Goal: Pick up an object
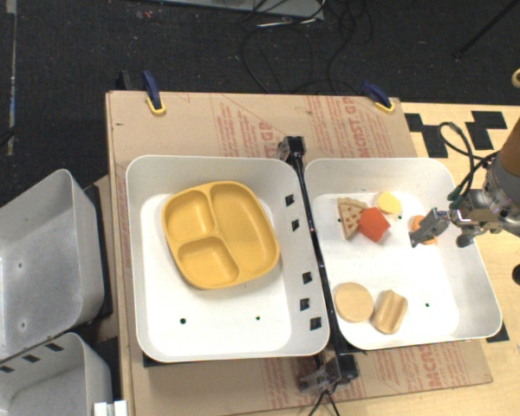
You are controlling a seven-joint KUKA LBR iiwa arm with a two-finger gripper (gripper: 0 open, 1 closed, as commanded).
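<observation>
We see the hand low at three o'clock in the right white bin, over a small orange piece, cannot tell whether it grips, and we judge it should centre on that piece, clear of the red block at nine o'clock.
</observation>
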